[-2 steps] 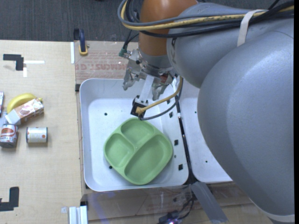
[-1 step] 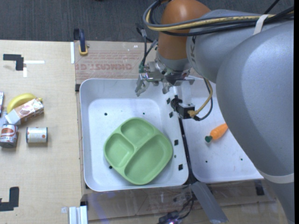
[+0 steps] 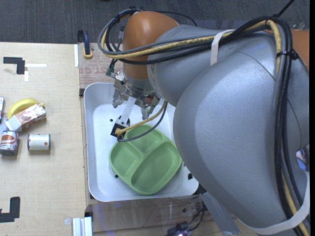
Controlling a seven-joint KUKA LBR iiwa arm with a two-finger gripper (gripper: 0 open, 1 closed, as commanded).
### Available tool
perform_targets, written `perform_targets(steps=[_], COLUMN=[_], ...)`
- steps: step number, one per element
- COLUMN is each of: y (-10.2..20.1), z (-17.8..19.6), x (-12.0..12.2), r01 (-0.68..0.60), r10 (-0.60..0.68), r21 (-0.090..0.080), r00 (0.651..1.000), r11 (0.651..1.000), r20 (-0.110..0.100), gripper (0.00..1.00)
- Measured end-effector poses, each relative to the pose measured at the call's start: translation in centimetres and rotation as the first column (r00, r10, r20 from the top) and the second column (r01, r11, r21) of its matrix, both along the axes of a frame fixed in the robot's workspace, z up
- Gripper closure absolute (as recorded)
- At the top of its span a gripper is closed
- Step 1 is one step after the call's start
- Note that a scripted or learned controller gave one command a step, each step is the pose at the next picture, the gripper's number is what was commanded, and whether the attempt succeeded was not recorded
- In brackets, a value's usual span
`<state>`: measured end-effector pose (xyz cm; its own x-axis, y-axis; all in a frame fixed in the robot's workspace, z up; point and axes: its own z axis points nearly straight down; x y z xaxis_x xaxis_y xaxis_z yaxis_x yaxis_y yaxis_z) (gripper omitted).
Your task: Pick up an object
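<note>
Nearest the camera, along the front rim of the white bin, nothing has been lifted clear yet. Just behind that rim the green divided plate lies flat on the bin floor, toward the right side, and it is the one large thing in this bin, so I judge it the likeliest target.

Off to the left, on the wooden board beside the bin, a red-labelled can and a white can lie near each other. They are well apart from me and untouched.

A little farther back, my gripper hangs over the bin's far half, just beyond the plate's far edge and above bare white floor. I cannot tell from this angle whether it is open or closed, and I see nothing held in it.

Level with it on the board lie a packet and, touching it on the far side, a banana.

By my reckoning the reach into the bin is made, but the grasp and the lift are both left to do.
</note>
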<state>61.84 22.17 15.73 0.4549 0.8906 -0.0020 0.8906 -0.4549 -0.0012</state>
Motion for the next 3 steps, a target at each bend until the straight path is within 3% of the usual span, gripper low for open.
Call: perform_targets(steps=[1, 2, 3], y=[-9.8, -9.5, -5.3], z=[4.1, 4.0, 7.7], x=[3.9, 1.5, 1.6], r01=[0.138, -0.487, -0.491], r10=[-0.138, 0.487, 0.491], r21=[0.000, 0.001, 0.001], r00=[0.990, 0.873, 0.871], r11=[0.990, 0.873, 0.871], r20=[0.001, 0.000, 0.001], gripper=[0.00, 0.00, 0.00])
